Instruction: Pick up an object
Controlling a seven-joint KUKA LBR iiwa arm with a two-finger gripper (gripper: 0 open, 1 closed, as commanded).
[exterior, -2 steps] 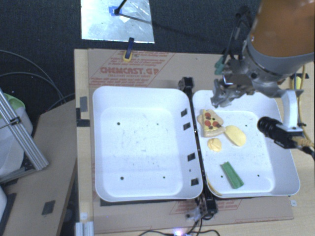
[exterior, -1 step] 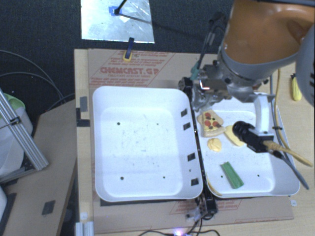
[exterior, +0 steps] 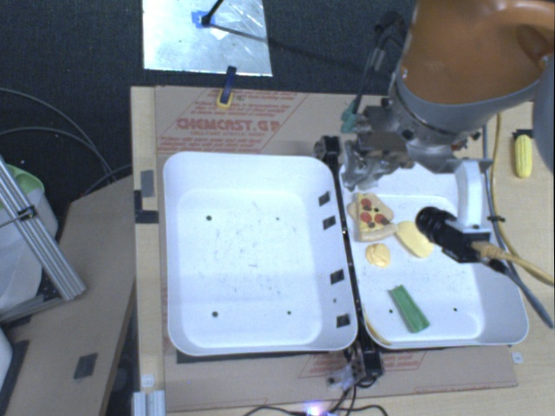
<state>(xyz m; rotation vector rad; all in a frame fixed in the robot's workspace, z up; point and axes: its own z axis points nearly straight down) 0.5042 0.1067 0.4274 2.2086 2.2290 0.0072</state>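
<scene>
Hovering just beyond the pizza slice (exterior: pixel 371 215), I am apparently aiming my end effector (exterior: pixel 360 173); I cannot tell its opening.

Looking down at a slant from above the bench (exterior: pixel 260 115), taking in left bin (exterior: pixel 251 258) and right bin (exterior: pixel 460 312) side by side — cropping the arm (exterior: pixel 468 33) at far right.

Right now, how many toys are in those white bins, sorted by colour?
Yellow: 2, a small round piece and a larger lump
Green: 1, a green stick
Red and tan: 1, a pizza slice
Total: 4, all in the right-hand bin
</scene>
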